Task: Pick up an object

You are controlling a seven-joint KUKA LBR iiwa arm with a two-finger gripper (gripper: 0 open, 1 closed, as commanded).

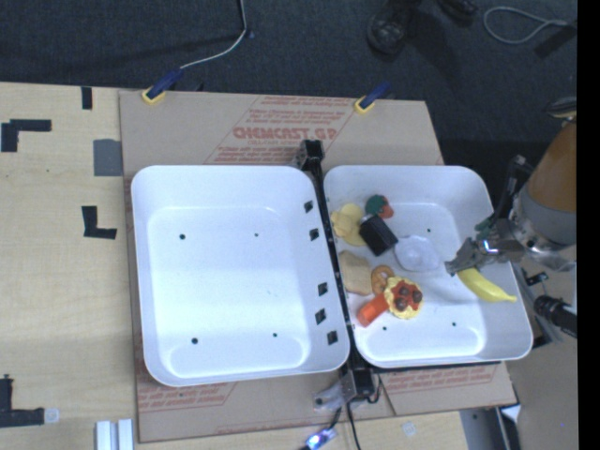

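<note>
Banana (pixel 488 285) in right bin (pixel 441 345), beside tool (pixel 472 257).

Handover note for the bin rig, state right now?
Gripper: low over the right bin, at its right side; nothing visibly between its fingers.
Banana: lies in the right bin, just below the gripper, on the bin floor.
Other items cluster at the right bin's left side: black block, clear cup, carrot, pizza slice.
Left bin: no task items to note.
Done: arm positioned near the banana.
Left: grasp and lift an object.
</note>
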